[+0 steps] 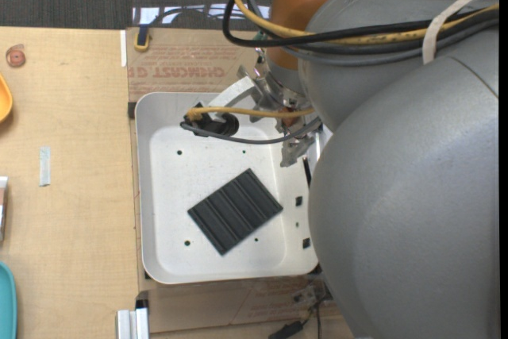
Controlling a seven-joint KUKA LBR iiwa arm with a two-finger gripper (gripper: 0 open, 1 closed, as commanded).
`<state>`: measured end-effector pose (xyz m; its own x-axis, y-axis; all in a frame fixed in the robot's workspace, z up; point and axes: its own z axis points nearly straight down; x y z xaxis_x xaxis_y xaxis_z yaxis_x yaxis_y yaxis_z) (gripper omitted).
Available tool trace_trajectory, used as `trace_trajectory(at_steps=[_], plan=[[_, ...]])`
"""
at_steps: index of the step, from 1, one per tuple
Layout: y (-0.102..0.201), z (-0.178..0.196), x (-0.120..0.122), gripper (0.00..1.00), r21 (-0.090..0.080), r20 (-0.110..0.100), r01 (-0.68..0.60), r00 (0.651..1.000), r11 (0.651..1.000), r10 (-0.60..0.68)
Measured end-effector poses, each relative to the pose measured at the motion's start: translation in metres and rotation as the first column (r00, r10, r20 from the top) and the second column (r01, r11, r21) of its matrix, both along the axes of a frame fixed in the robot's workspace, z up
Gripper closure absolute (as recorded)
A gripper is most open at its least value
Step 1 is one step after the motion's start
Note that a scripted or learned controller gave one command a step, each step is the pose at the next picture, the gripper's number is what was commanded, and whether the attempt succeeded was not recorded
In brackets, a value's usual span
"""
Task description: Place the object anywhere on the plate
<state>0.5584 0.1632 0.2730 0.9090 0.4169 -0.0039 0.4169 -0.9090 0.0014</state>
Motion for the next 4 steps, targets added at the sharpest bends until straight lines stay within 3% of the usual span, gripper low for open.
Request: trace_trajectory(at_steps=[1, 2, 3, 4], plan=[[0.027, 0.061, 0.030, 0.00, -0.001, -0.001, -0.200, 0.980, 0.980, 0.200], [0.026, 0.068, 0.030, 1.00, -0.004, -0.006, -0.202, 0.979, 0.979, 0.202], [0.047, 0.071, 0.081, 1.00, 0.001, -0.002, -0.400, 0.917, 0.917, 0.400], [0.064, 0.030, 0.048, 1.00, 0.002, -0.003, -0.560, 0.828, 0.828, 0.560]])
